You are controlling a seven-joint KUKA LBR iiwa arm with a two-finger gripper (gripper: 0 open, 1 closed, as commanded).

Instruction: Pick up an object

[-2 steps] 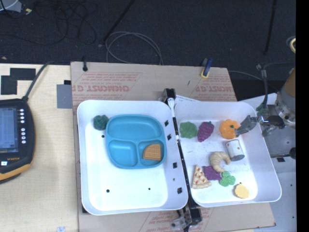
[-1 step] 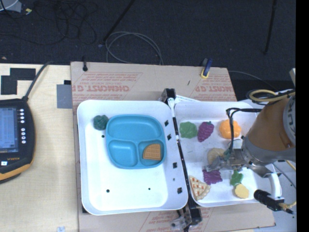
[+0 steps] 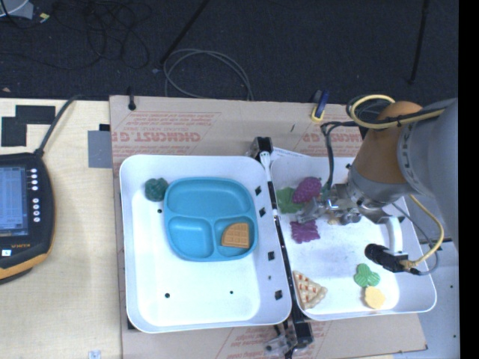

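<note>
- Two shallow white bins sit side by side on the desk (image 3: 67, 305), over a brown cardboard sheet (image 3: 202, 129); the left bin (image 3: 142, 275) and the right bin (image 3: 419, 298) meet at a black seam in the middle.
- One grey arm (image 3: 426, 155) with an orange band (image 3: 385, 152) reaches in from the right, its wrist low over the upper half of the right bin.
- A blue divided tray (image 3: 198, 215) lies in the left bin, with a tan waffle piece (image 3: 236, 235) in its lower right compartment.
- A handheld control pendant (image 3: 19, 208) rests on the desk, well apart from the bins at the left.
- The pincer (image 3: 318, 212) points left toward two purple grape bunches; whether its fingers are apart or together cannot be told, as they blur into the toys.
- The upper purple grape bunch (image 3: 307, 190) lies just beside the pincer, the lower purple bunch (image 3: 304, 232) just below it; no contact or grip can be made out.
- A green piece (image 3: 285, 199) lies next to the upper bunch, near the seam.
- A waffle wedge (image 3: 308, 288) sits in the lower left corner of the right bin.
- A green toy (image 3: 366, 276) and a yellow toy (image 3: 374, 298) lie near each other at the lower right.
- A dark green ball (image 3: 156, 189) sits in the left bin, just beside the tray's upper left corner.
</note>
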